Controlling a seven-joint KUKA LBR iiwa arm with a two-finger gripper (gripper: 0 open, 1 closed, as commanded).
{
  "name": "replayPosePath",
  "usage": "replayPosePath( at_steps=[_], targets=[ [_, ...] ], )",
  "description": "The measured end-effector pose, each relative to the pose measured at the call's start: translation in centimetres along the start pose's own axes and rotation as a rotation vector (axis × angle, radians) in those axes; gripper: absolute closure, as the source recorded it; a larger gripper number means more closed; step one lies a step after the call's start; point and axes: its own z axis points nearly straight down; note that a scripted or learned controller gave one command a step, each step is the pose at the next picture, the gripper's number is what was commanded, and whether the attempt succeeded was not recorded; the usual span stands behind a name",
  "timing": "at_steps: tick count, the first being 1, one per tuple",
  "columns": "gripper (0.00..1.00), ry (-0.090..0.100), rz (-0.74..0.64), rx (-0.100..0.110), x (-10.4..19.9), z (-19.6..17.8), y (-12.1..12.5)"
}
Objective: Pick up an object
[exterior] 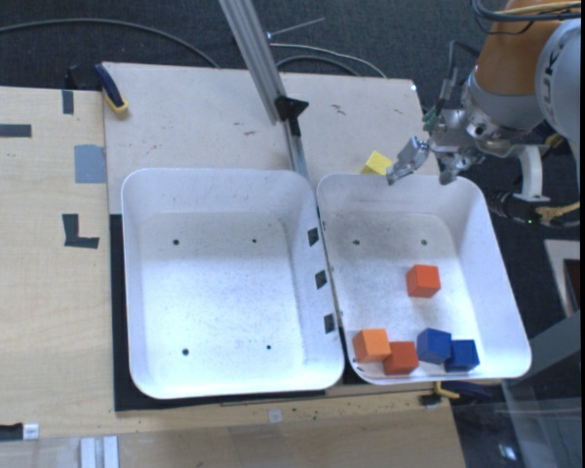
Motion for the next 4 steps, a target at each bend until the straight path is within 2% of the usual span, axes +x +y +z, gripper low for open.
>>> replayPosePath(
  at_steps=[1, 2, 3, 4],
  targets=[
    [0.00, 0.001, 0.001, 0.001, 1.8, 0.2, -1.9],
    [0.00, 0.001, 0.004, 0.008, -3.0, 11.8, -2.4],
    [0.00, 0.001, 0.006, 0.007, -7.0, 16.3, -6.8],
    [0.00, 0.003, 0.001, 0.003, -2.5, 16.0, -10.7]
  ],
)
